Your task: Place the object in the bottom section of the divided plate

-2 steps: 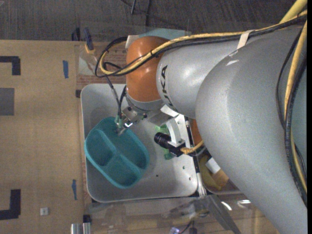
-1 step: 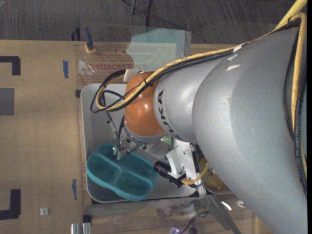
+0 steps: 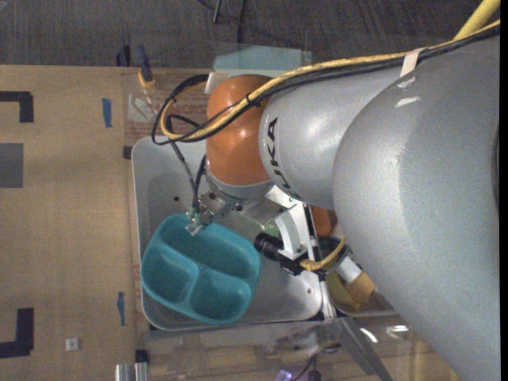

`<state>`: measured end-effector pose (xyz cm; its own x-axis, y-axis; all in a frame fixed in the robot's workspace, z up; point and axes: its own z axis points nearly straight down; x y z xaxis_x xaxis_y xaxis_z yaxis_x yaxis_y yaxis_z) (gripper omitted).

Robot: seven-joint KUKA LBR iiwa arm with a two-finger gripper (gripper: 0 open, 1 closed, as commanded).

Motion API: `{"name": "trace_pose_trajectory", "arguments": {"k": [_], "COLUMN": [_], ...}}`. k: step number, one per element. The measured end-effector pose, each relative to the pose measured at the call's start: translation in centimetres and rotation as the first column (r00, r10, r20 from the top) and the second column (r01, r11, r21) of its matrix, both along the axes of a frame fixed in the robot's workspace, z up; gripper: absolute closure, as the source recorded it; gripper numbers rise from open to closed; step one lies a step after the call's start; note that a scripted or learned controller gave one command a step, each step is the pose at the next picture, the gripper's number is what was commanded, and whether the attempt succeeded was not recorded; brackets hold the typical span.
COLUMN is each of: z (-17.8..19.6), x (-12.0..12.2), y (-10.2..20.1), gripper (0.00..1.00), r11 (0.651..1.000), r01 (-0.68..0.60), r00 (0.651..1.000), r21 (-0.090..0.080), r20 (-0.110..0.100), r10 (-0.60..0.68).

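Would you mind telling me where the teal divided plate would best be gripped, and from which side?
Probably the raised outer rim of the teal divided plate, at its left edge, coming straight down from above. It lies flat in the white bin, the rim is thin enough to pinch, and the arm crowds its right side.

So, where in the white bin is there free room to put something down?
Bare floor lies along the white bin's upper-left corner, above the teal divided plate. The plate's sections also look bare. Right of the plate it is crowded by the arm.
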<state>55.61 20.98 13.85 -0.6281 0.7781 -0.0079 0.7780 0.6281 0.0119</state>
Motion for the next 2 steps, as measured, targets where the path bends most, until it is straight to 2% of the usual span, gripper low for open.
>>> {"name": "trace_pose_trajectory", "arguments": {"k": [1,2], "z": [-4.5,5.2], "x": [-3.9,3.9], "y": [-4.6,-3.1], "gripper": [1.0,1.0], "r11": [0.992,0.986], "r01": [-0.125,0.166], "r00": [0.992,0.986], "r21": [0.003,-0.006], "r20": [0.012,-0.011], "r10": [0.125,-0.166]}}
